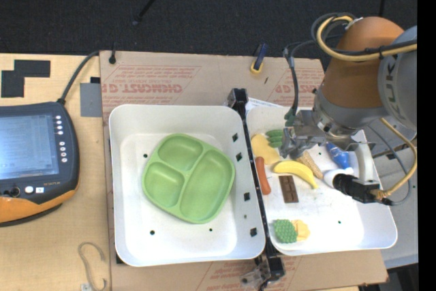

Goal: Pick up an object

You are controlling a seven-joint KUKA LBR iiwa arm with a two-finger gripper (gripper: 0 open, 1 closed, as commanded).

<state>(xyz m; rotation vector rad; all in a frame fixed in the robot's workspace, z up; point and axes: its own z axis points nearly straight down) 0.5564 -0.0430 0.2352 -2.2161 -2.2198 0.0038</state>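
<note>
Tool (291,144), state unclear, hovers over right bin (368,232) beside banana (296,171).

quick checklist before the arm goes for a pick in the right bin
1. Gripper over the right bin: ok.
2. Fingers open for a grasp: cannot tell.
3. Nothing already held: cannot tell.
4. Target near the gripper: ok, the banana lies just below it.
5. Room around the banana: not ok, the brown block and orange stick crowd it.
6. Green plate out of the way, in the left bin: ok.
</note>
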